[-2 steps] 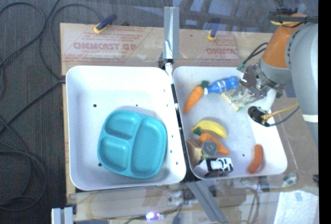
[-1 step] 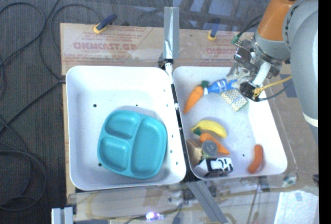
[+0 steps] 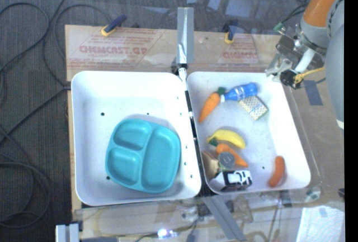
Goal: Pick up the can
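The can shows a grey round top near the front of the right bin. It is crowded between a banana, a small carrot and a black-and-white piece; I cannot tell whether that piece is the can's own label. My gripper hangs over the right bin's far right corner, at the rim and far from the can. Nothing is visible in it.
The right bin also holds a larger carrot, a blue bottle, a yellow patterned packet and an orange-red sausage. A teal divided plate lies in the left bin. A metal divider stands behind the bins.
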`<state>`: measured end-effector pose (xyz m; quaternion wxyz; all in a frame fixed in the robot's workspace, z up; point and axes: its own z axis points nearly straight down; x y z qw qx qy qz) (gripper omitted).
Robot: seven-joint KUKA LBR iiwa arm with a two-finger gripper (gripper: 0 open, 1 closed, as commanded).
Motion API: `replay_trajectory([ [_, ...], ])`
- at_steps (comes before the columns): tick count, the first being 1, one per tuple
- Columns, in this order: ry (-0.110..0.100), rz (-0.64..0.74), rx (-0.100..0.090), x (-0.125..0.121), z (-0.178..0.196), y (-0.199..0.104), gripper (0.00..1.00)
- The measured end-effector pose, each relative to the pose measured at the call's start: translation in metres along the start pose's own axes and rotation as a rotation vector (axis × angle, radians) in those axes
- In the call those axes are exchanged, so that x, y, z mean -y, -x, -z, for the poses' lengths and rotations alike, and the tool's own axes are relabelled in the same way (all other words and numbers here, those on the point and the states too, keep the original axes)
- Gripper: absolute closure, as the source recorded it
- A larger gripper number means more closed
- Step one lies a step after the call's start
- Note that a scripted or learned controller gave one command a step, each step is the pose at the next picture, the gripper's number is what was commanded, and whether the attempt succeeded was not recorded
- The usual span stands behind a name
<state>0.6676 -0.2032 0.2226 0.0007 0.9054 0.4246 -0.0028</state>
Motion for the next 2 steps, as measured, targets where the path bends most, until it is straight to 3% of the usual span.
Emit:
replay_trajectory([
  [1, 0.001, 0.000, 0.002, 0.000, 0.000, 0.000, 0.00],
  [2, 0.022, 0.216, -0.014, 0.022, -0.099, 0.013, 0.00],
])
